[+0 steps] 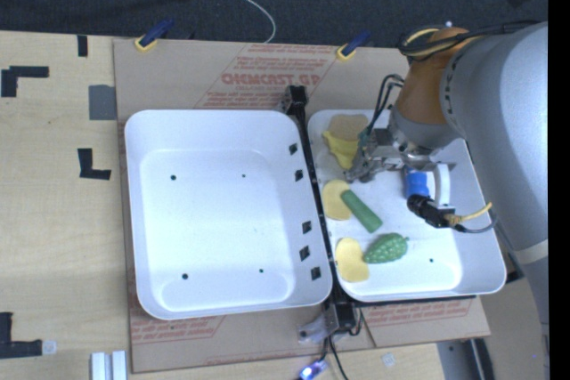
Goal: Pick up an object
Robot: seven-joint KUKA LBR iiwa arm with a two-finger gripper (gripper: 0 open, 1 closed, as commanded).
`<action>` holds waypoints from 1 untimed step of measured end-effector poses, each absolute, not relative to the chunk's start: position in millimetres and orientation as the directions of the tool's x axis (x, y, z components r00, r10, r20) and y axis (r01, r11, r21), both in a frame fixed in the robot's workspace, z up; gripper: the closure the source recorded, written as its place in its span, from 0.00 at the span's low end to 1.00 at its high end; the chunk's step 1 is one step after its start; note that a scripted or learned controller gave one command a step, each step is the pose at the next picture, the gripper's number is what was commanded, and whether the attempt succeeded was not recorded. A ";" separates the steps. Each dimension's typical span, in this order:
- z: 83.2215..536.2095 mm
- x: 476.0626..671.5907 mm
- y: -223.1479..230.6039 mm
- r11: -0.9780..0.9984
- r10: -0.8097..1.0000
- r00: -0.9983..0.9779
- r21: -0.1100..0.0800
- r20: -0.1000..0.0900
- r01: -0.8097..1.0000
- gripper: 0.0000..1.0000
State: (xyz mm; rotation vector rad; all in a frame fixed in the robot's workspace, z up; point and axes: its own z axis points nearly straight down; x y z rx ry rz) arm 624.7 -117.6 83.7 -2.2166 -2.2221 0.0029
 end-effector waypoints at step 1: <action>83.9 638.4 -132.5 0.002 1.000 -0.002 -0.001 0.000 1.000 1.00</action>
